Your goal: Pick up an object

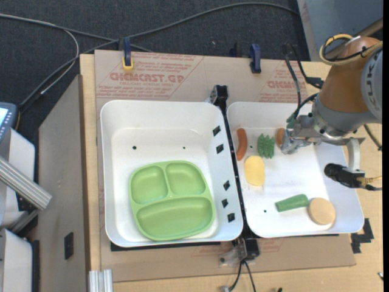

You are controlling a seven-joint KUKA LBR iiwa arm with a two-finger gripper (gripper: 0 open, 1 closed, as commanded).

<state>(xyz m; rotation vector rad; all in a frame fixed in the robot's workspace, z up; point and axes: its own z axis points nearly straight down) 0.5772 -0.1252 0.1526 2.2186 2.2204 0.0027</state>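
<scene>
Camera view is looking down on two white bins sitting side by side on a brown board. The right bin (340, 215) is holding the loose objects: an orange sausage-shaped piece (241, 143) is lying near the left wall with its long axis running roughly up and down the picture, a small dark green leafy piece (265, 145) is sitting just beside it, and a yellow oblong piece (254, 170) is lying just below them, its long axis also running up and down. Nearer the front, a green stick-shaped piece (292, 203) is lying almost crosswise, tilting slightly up toward the right, and its right end is resting close against a round tan disc (321, 212). The gripper (290, 140) is hanging low over the upper part of the right bin, beside the leafy piece; something orange is showing at its tip, but I cannot tell what it is or whether anything is being gripped. The left bin (121, 126) is holding a light green divided plate (172, 199) with three compartments. Red lettering (146, 76) on the board is reading "CHEMCAST GP".
</scene>
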